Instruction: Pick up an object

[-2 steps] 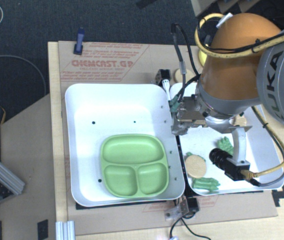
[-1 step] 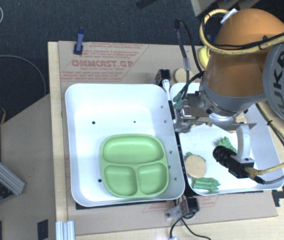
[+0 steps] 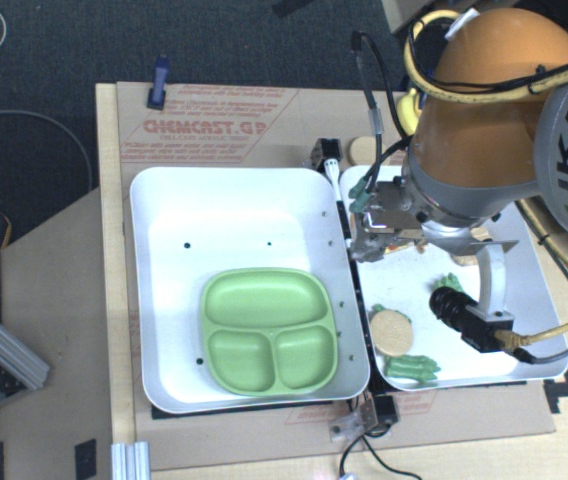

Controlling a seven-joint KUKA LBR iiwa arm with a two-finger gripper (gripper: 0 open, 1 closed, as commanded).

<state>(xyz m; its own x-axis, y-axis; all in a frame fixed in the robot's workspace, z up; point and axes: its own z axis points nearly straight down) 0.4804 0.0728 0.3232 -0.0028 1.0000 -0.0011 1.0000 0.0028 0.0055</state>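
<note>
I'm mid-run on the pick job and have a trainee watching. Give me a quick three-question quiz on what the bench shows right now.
1. True or false: the light green plastic divided plate lies in the left white bin.
2. Which sits closest to the round tan cookie-like disc in the right white bin?
A. the blue clip on the brown board
B. the small green bumpy plastic piece
C. the divided plate's top compartment
3. Fill in: the grey arm with the orange band hangs over the ____ bin.

Key: 1 true; 2 B; 3 right.
</note>
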